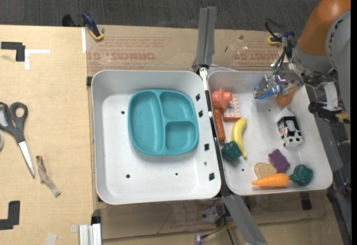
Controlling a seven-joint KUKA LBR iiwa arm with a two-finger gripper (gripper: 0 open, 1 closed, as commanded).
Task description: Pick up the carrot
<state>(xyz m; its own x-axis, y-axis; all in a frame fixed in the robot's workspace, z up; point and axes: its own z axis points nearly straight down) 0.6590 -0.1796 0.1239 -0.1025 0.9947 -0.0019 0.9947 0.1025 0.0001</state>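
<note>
The carrot (271, 181) is lying on its side along the near edge of the right bin (318, 143), its pointed end aiming toward the divider between the two bins. It is touching a slice of toast (264, 170) just behind it, and a dark green toy (302, 174) is sitting at its blunt end, with a purple piece (278, 159) just beyond the toast. The gripper (273, 86) is hanging over the far end of the right bin, well apart from the carrot, and whether it is open or closed cannot be told. A black-and-white toy cow (290, 130) is resting between the gripper and the carrot. A banana (240, 132) is lying toward the bin's left side, near the divider. The left bin (111, 171) is holding a teal divided plate (164, 122).
</note>
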